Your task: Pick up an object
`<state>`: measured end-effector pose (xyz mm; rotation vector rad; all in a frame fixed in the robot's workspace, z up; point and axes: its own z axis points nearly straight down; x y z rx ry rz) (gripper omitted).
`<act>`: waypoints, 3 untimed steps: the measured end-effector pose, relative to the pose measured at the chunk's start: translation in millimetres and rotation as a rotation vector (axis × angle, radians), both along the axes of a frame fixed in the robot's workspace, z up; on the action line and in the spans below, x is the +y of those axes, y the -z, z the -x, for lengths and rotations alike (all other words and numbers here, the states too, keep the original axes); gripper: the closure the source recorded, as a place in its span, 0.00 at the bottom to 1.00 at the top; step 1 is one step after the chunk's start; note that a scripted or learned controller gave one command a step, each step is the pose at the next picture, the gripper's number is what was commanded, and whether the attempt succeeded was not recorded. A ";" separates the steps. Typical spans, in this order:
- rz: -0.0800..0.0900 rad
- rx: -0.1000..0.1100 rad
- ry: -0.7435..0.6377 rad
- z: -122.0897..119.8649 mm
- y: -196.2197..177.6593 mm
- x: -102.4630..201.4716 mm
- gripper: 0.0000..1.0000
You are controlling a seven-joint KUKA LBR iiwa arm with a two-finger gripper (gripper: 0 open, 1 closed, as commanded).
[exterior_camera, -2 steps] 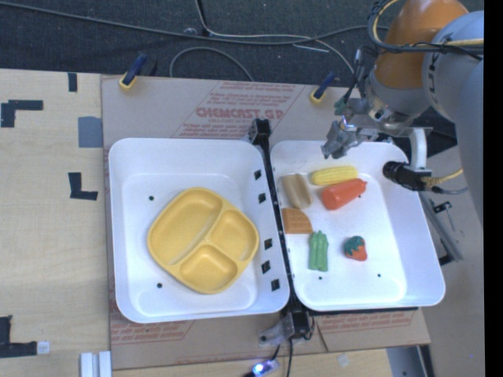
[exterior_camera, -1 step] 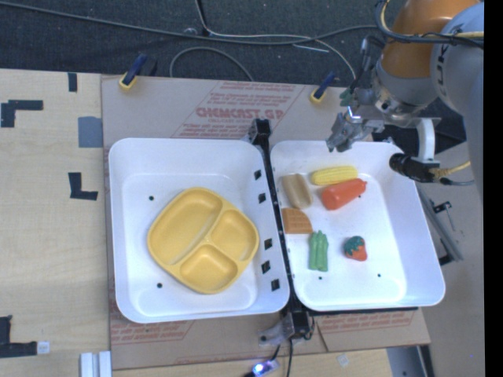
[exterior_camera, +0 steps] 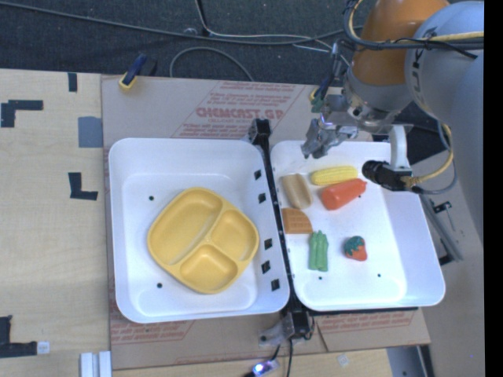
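My gripper [exterior_camera: 318, 145] hangs over the back left corner of the right bin [exterior_camera: 409, 265], a little behind the toy food. Nothing shows between its fingers. Just in front of it lie a yellow corn cob [exterior_camera: 334, 175] and an orange-red carrot [exterior_camera: 343, 194]. A tan bread roll [exterior_camera: 296, 189] and a brown cracker [exterior_camera: 297, 221] lie by the bin's left wall. A green vegetable [exterior_camera: 317, 250] and a small red strawberry [exterior_camera: 355, 247] sit nearer the front.
The left bin [exterior_camera: 130, 163] holds a yellow divided plate [exterior_camera: 203, 239]. A black divider with clips [exterior_camera: 269, 203] runs between the bins. Cables cross the dark floor behind the bench. The arm's body fills the upper right.
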<state>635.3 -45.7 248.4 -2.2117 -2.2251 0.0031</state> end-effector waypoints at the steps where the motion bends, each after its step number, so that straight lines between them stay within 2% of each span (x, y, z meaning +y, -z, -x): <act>1: 0.001 0.001 0.000 11.8 15.7 53.0 1.00; 2: 0.002 0.002 0.001 42.6 23.1 94.3 1.00; 3: 0.001 0.001 0.000 59.9 18.2 138.4 1.00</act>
